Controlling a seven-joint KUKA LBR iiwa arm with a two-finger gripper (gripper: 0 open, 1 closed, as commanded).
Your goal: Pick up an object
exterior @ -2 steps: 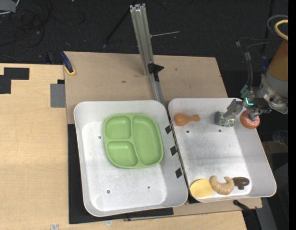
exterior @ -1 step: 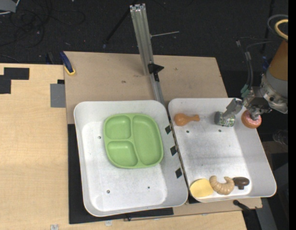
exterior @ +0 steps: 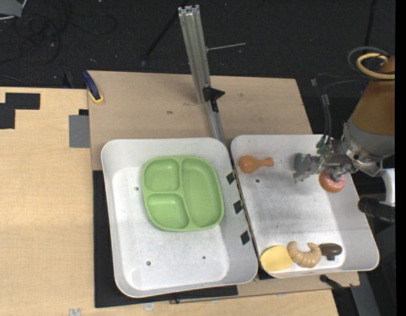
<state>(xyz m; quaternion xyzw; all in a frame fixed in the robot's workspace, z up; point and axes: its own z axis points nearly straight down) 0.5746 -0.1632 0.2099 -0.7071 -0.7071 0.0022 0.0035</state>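
My gripper (exterior: pixel 319 165) hangs over the right bin (exterior: pixel 289 209); whether my jaws are apart I cannot tell. The drumstick (exterior: pixel 254 164) lies at nine o'clock, long axis three-to-nine, bone end toward three.

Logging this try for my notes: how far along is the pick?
Done: the gripper has reached into the right bin, near the pink donut. In hand: nothing I can confirm between its fingers. Left: grasp and lift; the drumstick, yellow piece, croissant and brown piece lie untouched.
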